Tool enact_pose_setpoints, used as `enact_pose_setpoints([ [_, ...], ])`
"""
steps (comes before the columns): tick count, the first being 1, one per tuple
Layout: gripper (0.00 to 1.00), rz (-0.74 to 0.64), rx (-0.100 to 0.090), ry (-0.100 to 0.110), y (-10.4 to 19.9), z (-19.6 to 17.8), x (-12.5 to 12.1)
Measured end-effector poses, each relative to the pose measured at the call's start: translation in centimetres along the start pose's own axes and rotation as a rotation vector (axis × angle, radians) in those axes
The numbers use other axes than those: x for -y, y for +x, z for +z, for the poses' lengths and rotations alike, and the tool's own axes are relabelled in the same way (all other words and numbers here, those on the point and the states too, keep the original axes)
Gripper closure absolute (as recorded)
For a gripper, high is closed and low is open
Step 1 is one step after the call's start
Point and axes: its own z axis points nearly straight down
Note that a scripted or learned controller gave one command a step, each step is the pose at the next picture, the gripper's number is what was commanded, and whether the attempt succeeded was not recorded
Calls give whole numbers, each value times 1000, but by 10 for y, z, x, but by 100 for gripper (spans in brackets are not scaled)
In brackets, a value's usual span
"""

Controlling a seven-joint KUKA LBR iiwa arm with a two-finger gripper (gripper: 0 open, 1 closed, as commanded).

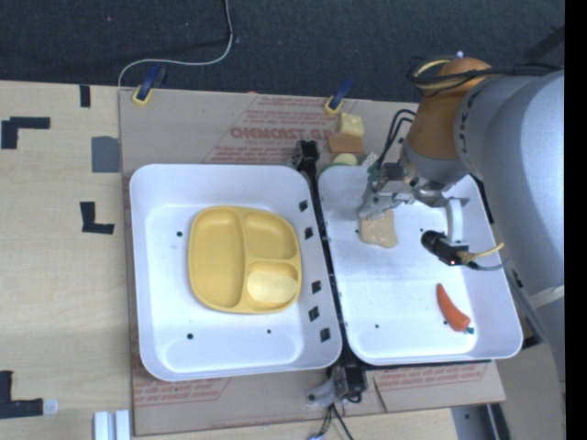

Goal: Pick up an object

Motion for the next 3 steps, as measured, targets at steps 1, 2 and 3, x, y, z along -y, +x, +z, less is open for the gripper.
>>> enact_pose_setpoints([
  [1, 0, 0, 1, 0, 0, 0, 0],
  [2, 0, 0, -2, -1, -8, 10, 8],
  [3, 100, -1, 2, -2, -10, -1, 8],
])
